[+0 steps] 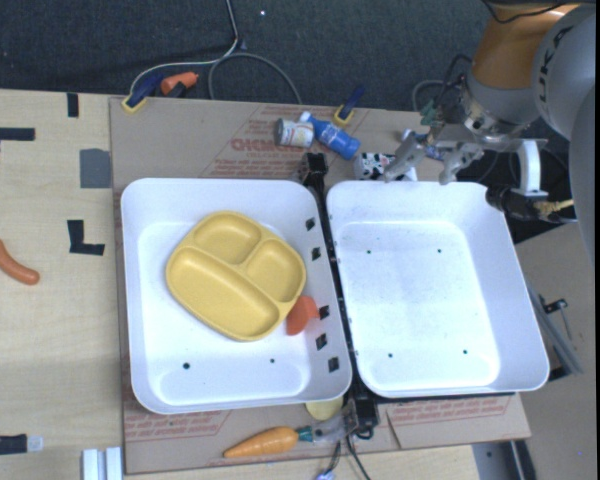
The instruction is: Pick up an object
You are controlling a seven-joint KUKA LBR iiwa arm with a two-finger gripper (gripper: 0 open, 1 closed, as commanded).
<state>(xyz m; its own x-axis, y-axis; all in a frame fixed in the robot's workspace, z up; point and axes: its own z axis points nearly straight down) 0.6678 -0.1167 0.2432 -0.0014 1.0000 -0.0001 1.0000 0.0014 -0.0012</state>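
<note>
Plastic is the likeliest material of the yellow divided plate, which lies flat in the left bin, filling most of its floor. It looks light and stiff, with a smooth, probably slippery surface and three shallow compartments. A two-finger grip would do best on a thin raised edge: the outer rim, or one of the ridges between compartments; pressing down on the broad flat face would likely give nothing to close on.

Touching the plate's lower right edge is a small orange piece, also in the left bin. It seems light and compact, perhaps soft or rounded, and could be pinched across its width, though the plate beside it leaves little room on that side.

The right bin, just beside the plate's bin, offers nothing to grasp.

The claw hangs above the far rim of the right bin, well apart from the plate, its two fingers spread apart and with nothing between them. To reach the plate it would have to cross the divider between the bins.

Off the bins, on the bench, lie a toy sausage far left of the plate and a toy carrot below the left bin's near rim.
</note>
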